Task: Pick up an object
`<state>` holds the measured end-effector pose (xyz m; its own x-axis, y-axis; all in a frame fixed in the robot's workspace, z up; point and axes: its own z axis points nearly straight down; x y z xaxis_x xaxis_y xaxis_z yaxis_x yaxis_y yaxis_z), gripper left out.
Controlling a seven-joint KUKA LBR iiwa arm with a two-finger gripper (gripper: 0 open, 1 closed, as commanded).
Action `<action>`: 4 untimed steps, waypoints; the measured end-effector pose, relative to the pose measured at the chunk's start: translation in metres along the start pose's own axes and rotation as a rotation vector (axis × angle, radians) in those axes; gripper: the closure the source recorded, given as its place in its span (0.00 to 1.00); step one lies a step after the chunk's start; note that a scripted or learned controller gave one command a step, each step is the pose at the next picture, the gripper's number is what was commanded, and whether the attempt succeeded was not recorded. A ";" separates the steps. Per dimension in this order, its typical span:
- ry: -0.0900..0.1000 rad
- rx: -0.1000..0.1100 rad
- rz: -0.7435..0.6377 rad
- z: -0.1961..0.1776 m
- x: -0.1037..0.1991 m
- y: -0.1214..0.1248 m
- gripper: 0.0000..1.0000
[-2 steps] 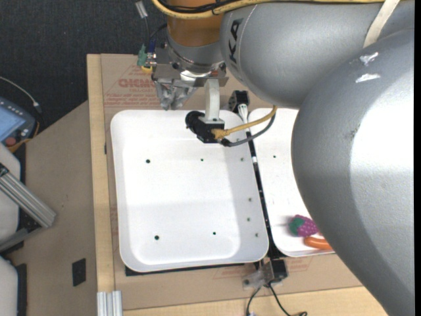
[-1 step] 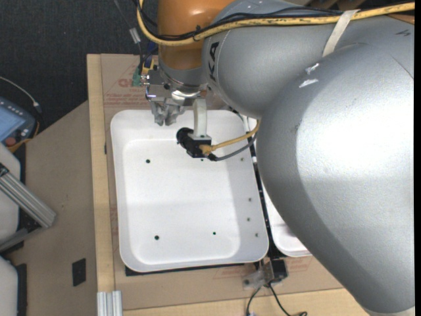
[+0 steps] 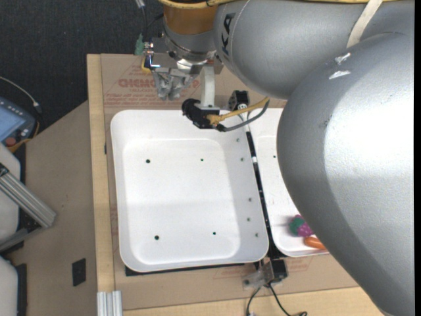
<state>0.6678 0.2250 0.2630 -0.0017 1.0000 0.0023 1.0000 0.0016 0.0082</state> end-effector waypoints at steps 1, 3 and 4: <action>-0.006 0.013 0.008 0.037 -0.060 -0.002 1.00; -0.003 0.008 0.000 0.077 0.000 -0.020 1.00; 0.000 0.009 -0.002 -0.007 0.001 -0.098 1.00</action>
<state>0.5692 0.2257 0.2690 -0.0034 1.0000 0.0027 1.0000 0.0034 -0.0010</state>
